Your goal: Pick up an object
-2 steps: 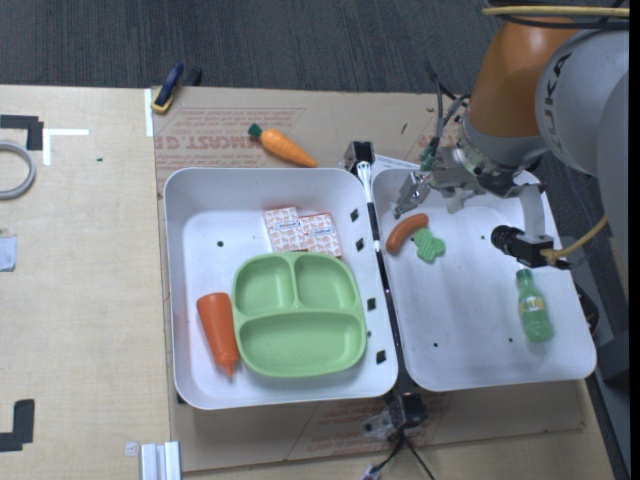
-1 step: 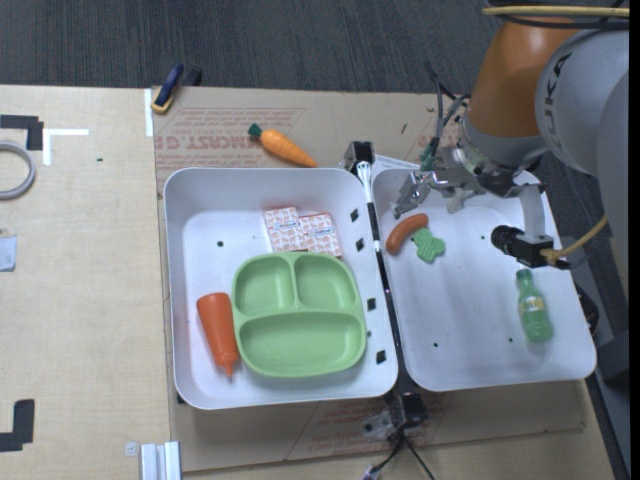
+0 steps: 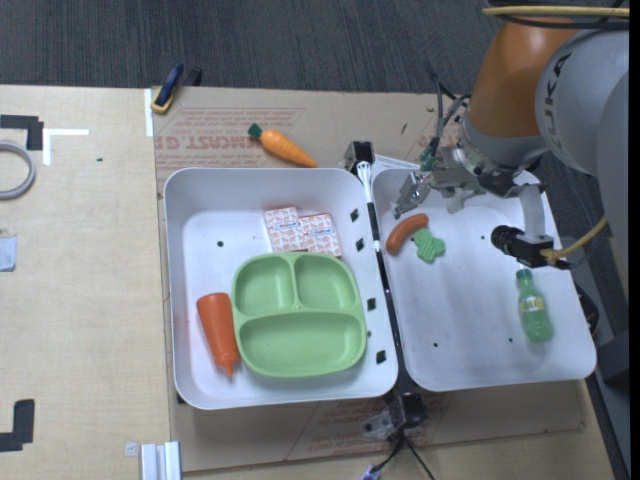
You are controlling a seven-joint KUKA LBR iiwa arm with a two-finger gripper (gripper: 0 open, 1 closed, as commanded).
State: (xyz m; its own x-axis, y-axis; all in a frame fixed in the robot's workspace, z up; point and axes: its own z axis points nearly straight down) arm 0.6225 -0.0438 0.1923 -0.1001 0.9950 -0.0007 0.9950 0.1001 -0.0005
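- Arm (image 3: 560,68) is reaching in from the right, with the claw (image 3: 418,190) hanging over the far-left corner of the right bin (image 3: 480,353).
- Claw state: can't tell, the tips are too small and cluttered to read.
- Nothing is visibly sitting between the tips.
- Sausage (image 3: 406,231) is lying on the right bin floor just below the claw in view, tilted, close to it; can't tell if they're touching.
- Green toy piece (image 3: 430,247) is sitting just beside the sausage, on its right.
- Green bottle (image 3: 534,308) is lying near the right bin's right wall, well apart from the claw.
- Left bin (image 3: 190,208) is holding a green divided plate (image 3: 298,314), an orange carrot (image 3: 217,332) just left of the plate, and a small patterned packet (image 3: 298,230) behind it.
- A second carrot (image 3: 283,146) is lying on the counter (image 3: 80,298) behind the left bin.
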